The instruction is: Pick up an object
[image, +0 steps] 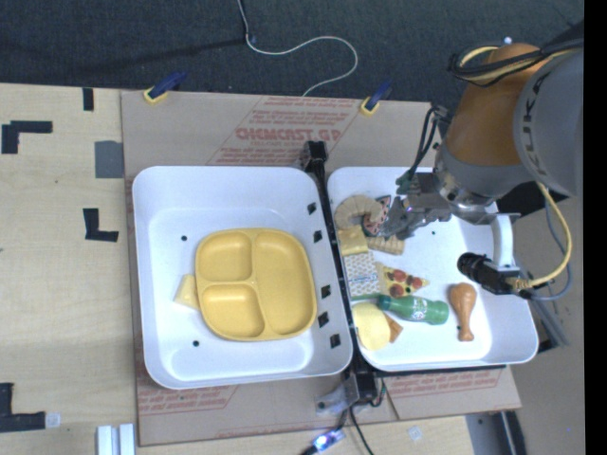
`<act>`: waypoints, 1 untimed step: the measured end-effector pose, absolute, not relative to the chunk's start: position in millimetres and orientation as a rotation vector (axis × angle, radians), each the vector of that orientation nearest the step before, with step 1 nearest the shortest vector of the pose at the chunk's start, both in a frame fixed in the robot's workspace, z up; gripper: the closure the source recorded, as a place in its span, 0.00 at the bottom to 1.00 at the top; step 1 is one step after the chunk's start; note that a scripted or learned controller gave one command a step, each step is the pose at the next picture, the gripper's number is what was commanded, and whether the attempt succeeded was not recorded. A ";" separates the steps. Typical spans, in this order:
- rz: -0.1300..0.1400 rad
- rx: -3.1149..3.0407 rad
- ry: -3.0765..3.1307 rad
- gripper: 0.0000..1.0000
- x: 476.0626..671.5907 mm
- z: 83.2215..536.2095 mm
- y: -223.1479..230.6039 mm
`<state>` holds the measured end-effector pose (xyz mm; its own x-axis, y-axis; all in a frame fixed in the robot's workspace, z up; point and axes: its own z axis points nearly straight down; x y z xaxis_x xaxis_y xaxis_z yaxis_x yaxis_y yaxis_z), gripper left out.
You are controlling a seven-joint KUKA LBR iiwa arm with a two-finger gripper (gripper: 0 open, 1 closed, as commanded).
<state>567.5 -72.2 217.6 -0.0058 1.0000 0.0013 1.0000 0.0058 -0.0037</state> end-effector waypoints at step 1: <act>0.001 -2.212 -2.226 1.00 569.4 215.3 -26.9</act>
<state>569.4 -26.9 215.3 -0.0064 1.0000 0.0016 1.0000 0.0064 -0.0028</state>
